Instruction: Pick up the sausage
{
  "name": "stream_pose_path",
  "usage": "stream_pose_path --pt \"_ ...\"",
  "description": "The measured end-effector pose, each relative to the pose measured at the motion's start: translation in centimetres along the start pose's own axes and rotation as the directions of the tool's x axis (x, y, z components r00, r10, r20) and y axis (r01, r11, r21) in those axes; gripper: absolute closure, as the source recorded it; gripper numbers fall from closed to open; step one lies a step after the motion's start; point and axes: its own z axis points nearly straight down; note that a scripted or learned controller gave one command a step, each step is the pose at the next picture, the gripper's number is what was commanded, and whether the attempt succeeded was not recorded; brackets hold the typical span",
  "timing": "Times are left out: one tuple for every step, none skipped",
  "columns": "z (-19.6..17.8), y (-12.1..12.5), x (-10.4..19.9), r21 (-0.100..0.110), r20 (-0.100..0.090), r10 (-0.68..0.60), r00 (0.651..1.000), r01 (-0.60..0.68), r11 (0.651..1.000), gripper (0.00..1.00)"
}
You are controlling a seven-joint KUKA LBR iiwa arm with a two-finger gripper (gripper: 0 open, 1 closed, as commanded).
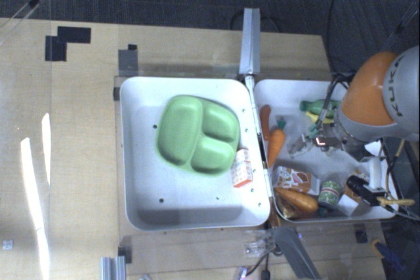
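Note:
The sausage (pixel 264 119), slim and reddish-brown, lies lengthwise against the left wall of the right bin (pixel 293 86). An orange carrot (pixel 275 143) with a green top lies just to its right. My gripper (pixel 311 141) hangs low over the middle of the right bin, below the orange band of the arm (pixel 367 98). It is to the right of the carrot and apart from the sausage. Nothing shows in its grasp.
The left bin (pixel 141 193) holds a green divided plate (pixel 198 134) and a small red-and-white carton (pixel 242 169). The right bin also holds a green bottle (pixel 317 106), a printed packet (pixel 293 178), a bread roll (pixel 296 200), a green can (pixel 330 193) and dark items at the right wall.

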Motion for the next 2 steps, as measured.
stream_pose_path --pt "-0.1 -3.0 1.2 -0.006 0.004 -0.009 1.0 0.009 1.0 0.0" --pt "0.1 3.6 0.6 -0.001 0.002 0.228 0.974 -0.228 0.974 0.0"
